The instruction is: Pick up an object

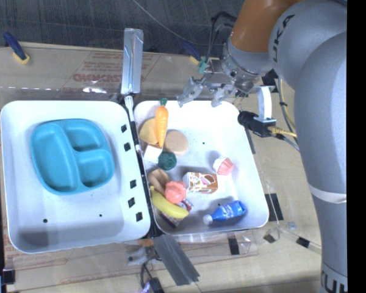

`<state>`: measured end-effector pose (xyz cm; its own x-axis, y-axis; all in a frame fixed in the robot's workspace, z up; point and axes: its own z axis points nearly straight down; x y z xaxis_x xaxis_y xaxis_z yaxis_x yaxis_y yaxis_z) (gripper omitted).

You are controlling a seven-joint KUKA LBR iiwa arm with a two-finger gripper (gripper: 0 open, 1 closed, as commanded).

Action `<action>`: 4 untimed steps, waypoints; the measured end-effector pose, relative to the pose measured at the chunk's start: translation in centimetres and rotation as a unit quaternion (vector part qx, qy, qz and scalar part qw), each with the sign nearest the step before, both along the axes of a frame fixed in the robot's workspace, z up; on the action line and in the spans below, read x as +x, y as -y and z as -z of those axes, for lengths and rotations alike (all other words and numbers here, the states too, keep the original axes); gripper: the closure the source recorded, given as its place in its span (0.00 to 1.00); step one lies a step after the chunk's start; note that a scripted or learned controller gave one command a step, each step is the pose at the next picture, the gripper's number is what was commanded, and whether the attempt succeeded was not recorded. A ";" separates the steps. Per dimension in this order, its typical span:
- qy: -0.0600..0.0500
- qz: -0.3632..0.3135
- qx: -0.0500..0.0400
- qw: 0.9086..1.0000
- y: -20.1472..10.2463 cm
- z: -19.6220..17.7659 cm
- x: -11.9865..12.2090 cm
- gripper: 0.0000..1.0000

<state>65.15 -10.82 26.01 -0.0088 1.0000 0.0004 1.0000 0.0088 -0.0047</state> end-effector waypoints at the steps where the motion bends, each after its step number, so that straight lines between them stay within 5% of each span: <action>1: 0.006 -0.083 -0.001 0.997 -0.9 13.9 -4.1 0.00; 2: 0.011 -0.043 0.000 0.999 0.7 15.4 1.2 0.00; 3: 0.013 -0.046 0.003 0.999 0.4 13.9 1.5 1.00; 4: 0.013 -0.046 0.001 0.999 0.6 13.8 1.5 0.00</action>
